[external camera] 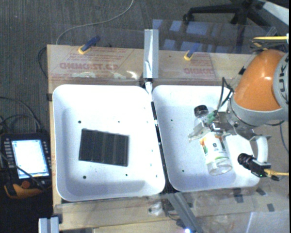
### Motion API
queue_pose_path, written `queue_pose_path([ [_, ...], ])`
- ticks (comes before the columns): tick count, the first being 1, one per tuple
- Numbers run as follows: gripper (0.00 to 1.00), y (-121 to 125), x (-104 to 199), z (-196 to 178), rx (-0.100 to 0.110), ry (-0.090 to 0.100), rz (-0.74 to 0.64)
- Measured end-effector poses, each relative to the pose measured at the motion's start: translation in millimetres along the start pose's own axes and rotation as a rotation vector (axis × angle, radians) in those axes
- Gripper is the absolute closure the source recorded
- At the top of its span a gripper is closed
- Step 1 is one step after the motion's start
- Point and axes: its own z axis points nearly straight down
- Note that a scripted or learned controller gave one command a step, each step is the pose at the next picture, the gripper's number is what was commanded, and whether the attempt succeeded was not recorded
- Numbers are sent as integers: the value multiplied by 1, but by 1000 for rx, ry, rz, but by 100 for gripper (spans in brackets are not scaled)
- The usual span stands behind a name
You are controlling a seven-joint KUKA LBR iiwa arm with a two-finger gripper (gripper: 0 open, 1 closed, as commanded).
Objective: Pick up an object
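Below, wood bench [106,64]; two white bins [68,101]; grey carpet [48,13].

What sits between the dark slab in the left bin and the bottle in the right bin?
In the camera view, between the dark slab and the bottle: bare white bin floor and the bins' adjoining rims.

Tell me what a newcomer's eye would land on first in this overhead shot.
The orange band of the arm stands out first, bulking over the right bin. Just below it, the gripper reaches above a white bottle lying on its side in that bin. Across the divide, a dark ribbed rectangular pad lies flat in the middle of the left bin.
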Motion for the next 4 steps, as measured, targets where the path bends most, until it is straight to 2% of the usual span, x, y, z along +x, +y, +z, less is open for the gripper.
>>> queue_pose_path([
  [1, 0, 13, -46, 69, 0, 0, -8],
  [2, 0, 7, -72, 107, -15, -2, -41],
  [3, 100, 8, -70, 98, -14, 0, -44],
  [4, 100, 17, -19, 4, -3, 0, -205],
])
